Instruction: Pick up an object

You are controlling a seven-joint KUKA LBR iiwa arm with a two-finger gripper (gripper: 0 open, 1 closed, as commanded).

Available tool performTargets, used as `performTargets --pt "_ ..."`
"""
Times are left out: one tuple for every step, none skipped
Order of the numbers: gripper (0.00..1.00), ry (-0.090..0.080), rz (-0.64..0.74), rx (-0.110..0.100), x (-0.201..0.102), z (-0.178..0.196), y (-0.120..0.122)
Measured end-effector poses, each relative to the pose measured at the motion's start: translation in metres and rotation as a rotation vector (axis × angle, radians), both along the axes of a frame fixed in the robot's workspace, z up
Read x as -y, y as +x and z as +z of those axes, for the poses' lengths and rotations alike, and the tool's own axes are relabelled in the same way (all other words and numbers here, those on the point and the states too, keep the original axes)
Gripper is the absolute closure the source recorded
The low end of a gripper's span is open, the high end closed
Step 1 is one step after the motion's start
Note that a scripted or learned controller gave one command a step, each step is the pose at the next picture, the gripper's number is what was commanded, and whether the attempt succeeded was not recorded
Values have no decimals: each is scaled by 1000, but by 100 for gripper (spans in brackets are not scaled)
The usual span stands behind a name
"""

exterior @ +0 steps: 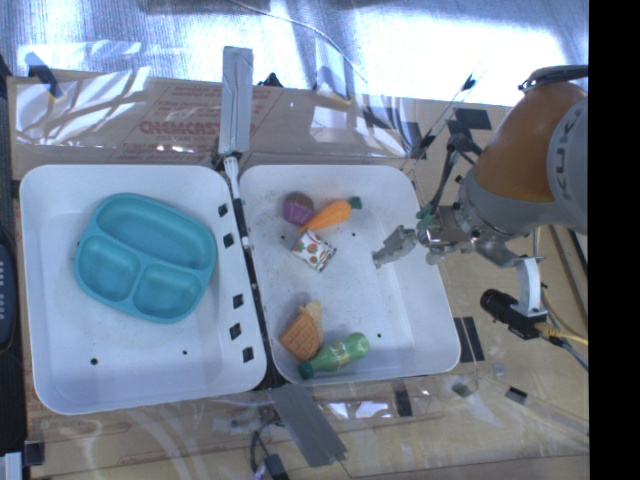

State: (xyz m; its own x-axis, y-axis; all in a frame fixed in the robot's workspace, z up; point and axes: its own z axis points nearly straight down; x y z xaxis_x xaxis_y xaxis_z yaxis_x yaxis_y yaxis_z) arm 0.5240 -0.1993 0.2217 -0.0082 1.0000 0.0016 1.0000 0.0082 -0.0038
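The arm (530, 158) is seen entering from three o'clock, its orange band uppermost and its grey wrist angled down toward nine o'clock. The gripper (393, 249) is extended leftward from the wrist, near the frame's centre-right. Nothing is seen held at its tip.

Two shallow white bins sit side by side: the left bin (50, 358) and the right bin (420, 308). The left one has one teal divided plate (146, 257). The right one has five toy items: one purple piece (297, 208) at 12 o'clock, one carrot (330, 215) beside it, one small printed carton (313, 251) near centre, one waffle cone (301, 334) and one green bottle (337, 355) at 6 o'clock.
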Motion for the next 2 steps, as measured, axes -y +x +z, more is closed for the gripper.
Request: performTargets --pt "0 0 2 4 -31 -92 54" --pt "0 -7 2 33 -100 -111 118"
